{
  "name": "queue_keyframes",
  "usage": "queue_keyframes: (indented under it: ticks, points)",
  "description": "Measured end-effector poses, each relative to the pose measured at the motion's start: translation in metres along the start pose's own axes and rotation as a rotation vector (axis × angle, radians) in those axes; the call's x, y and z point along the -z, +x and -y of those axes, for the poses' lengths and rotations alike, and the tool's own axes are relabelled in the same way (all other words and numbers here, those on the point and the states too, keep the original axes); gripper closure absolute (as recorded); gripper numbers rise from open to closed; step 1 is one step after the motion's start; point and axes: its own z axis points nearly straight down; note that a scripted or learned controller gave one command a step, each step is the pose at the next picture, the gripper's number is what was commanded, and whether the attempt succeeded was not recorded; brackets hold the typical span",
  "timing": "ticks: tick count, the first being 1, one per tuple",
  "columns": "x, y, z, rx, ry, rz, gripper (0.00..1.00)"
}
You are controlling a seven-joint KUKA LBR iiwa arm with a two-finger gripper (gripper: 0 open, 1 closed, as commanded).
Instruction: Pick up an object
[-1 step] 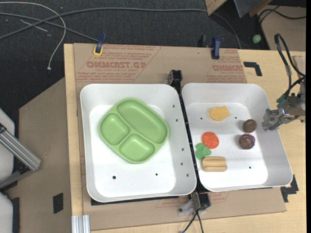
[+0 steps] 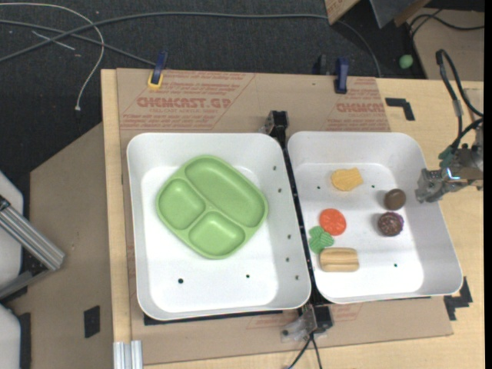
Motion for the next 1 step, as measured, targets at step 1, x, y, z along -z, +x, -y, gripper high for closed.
queue_keyframes:
  ticks: [1]
  points:
    - [-0.0529, 0.0102, 0.0048, 0.000, 0.005, -0.003, 0.00]
